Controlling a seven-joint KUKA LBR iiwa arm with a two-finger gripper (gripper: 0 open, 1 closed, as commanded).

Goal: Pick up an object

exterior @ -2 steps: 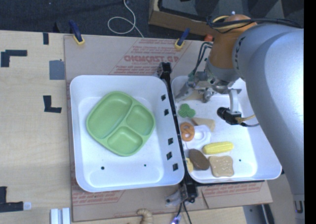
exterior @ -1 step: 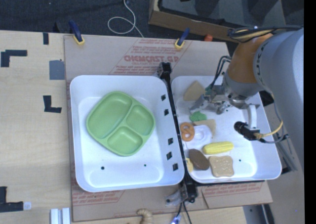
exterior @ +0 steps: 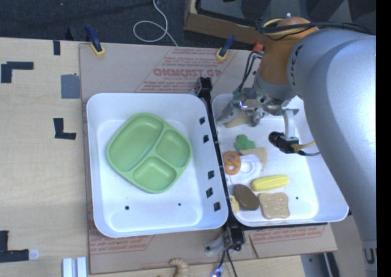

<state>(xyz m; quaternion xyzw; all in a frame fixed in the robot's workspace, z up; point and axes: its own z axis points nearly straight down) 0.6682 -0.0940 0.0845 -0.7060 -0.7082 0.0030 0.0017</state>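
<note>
The right bin (exterior: 317, 205) holds several toy foods. There is a green leafy piece (exterior: 244, 142), an orange pretzel ring (exterior: 231, 162), a cream wedge (exterior: 256, 158), a yellow corn cob (exterior: 270, 182), a brown oval (exterior: 245, 197) and a tan toast slice (exterior: 274, 205). My gripper (exterior: 239, 111) hangs low over the far left corner of this bin, just above the green piece. A small tan item (exterior: 230, 121) lies under it by the bin's wall. I see nothing held.
A green divided plate (exterior: 149, 151) lies in the left bin (exterior: 98, 208). The black divider (exterior: 211, 147) runs between the bins. The arm's grey body (exterior: 342, 104) covers the right bin's far right side. Cables (exterior: 296, 144) loop below the wrist.
</note>
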